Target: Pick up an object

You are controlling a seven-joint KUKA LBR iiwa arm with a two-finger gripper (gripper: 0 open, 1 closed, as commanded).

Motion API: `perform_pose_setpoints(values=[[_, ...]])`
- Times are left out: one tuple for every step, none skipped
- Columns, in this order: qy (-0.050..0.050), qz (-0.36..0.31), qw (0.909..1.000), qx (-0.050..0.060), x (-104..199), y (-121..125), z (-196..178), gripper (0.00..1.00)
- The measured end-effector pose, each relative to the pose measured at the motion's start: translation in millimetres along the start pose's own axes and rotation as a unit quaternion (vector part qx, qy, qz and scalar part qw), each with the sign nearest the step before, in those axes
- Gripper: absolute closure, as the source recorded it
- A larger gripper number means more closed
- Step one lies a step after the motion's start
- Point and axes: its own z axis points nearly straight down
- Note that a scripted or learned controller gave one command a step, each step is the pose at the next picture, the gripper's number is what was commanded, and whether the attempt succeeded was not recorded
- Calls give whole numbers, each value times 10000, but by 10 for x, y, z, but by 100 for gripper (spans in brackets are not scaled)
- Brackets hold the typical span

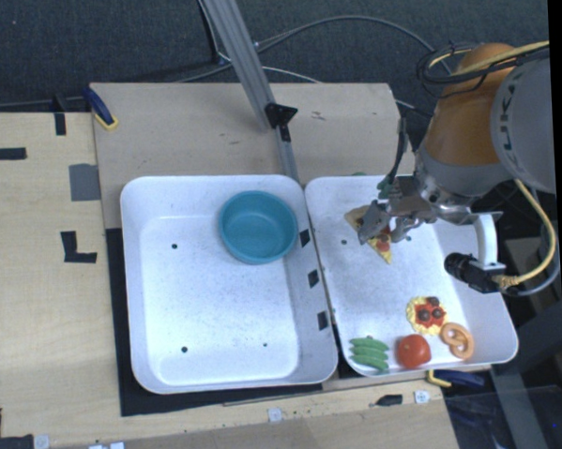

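Observation:
My gripper (383,228) is low over the upper part of the right bin (360,290), reaching in from the right. A yellow, brown and red toy food piece (384,251), like a pizza slice, lies right at the gripper, partly hidden beneath it. Its brown-yellow end (359,217) pokes out on the gripper's left. I cannot tell from this angle whether the piece is gripped or just lying under the gripper.
Along the right bin's front sit green pea pods (368,352), a red tomato (413,351), a pretzel (456,339) and a yellow piece with red dots (425,312). A blue bowl (257,226) stands at the back of the left bin (173,309). A slanted metal pole (254,70) rises behind the bins.

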Motion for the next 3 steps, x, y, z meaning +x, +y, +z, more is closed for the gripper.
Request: perform_pose_setpoints(values=[[1,-3,10000,2,480,-147,-114,100],[1,-4,10000,5,976,-385,-164,100],[0,-7,10000,7,1493,-553,-202,100]])
